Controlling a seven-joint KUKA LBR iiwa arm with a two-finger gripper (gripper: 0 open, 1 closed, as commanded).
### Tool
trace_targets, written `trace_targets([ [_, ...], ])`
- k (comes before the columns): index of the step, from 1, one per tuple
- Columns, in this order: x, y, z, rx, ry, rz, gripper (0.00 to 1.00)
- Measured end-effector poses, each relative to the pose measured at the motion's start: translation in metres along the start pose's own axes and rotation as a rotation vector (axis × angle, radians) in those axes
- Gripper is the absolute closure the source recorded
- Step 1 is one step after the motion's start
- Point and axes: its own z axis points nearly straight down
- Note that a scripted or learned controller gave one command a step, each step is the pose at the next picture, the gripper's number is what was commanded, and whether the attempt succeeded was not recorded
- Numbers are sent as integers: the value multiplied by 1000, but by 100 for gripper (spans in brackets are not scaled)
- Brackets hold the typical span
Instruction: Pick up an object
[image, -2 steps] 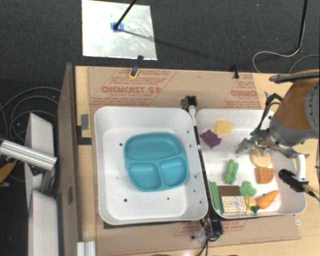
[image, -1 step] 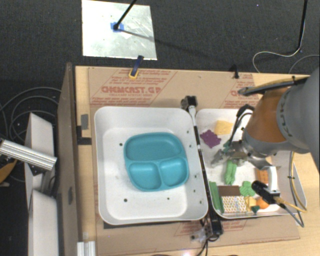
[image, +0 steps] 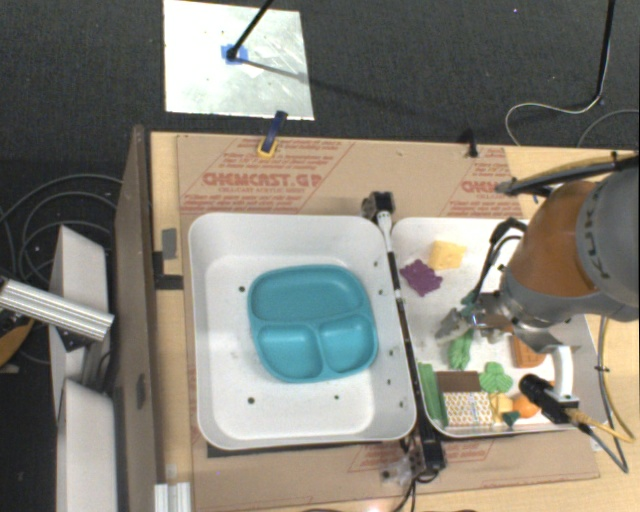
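The grey two-finger gripper (image: 462, 322) hung low in the right white shallow bin (image: 420, 232), its metal fingers (image: 448, 322) spread apart with nothing between them. Just below the gripper lay a small green elongated plastic piece (image: 460, 351), its long axis running roughly from the near rim toward the gripper. Beyond the gripper sat a purple crumpled lump (image: 421, 276), and farther still a yellow block (image: 447, 254).
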Motion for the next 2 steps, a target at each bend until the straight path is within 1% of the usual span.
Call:
trace_targets([
  [1,-11,-7,22,0,0,0,0],
  [2,-76,41,20,-8,-5,1,0],
])
